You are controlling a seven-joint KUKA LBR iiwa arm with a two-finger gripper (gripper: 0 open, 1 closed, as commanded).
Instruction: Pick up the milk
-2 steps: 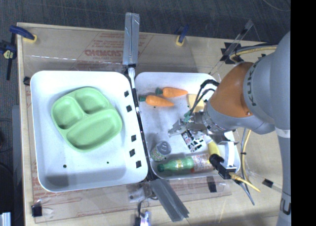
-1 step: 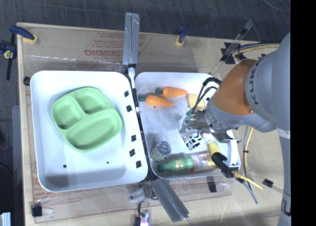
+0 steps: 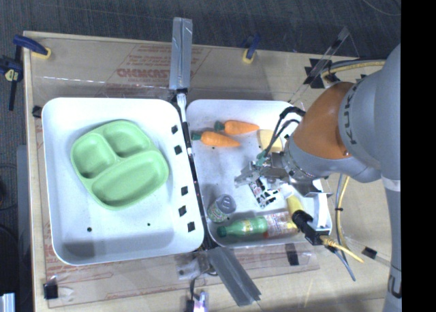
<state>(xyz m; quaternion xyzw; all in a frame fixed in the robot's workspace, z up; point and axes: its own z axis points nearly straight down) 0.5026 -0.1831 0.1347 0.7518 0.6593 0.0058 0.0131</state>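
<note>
- The milk (image 3: 265, 194), a small carton with black-and-white markings, lies in the right bin (image 3: 231, 104), right of the frame's centre and partly hidden by the tool above it.
- The gripper (image 3: 261, 176) sits directly over the carton's upper end, touching it or just above it; the slanted view does not settle which.
- I cannot tell whether the gripper is spread or closed, nor whether the carton is held: the metal parts and cabling blur together there.
- The arm (image 3: 327, 133) reaches in from the right with its wrist low over the bin, which suits a top-down grasp on something lying flat.
- A green bottle (image 3: 255, 226) lies on its side along the bin's lower wall, just below the milk, and a grey round-topped item (image 3: 223, 204) stands close at lower left; both crowd the approach, so a wide grasp could catch them.
- Two carrots (image 3: 240, 127) lie near the bin's upper wall, well clear of the work.
- The left bin (image 3: 51, 167) holds a green divided plate (image 3: 120, 162), apart from all this.
- My judgement: the grasp is under way, not yet a confirmed lift.
</note>
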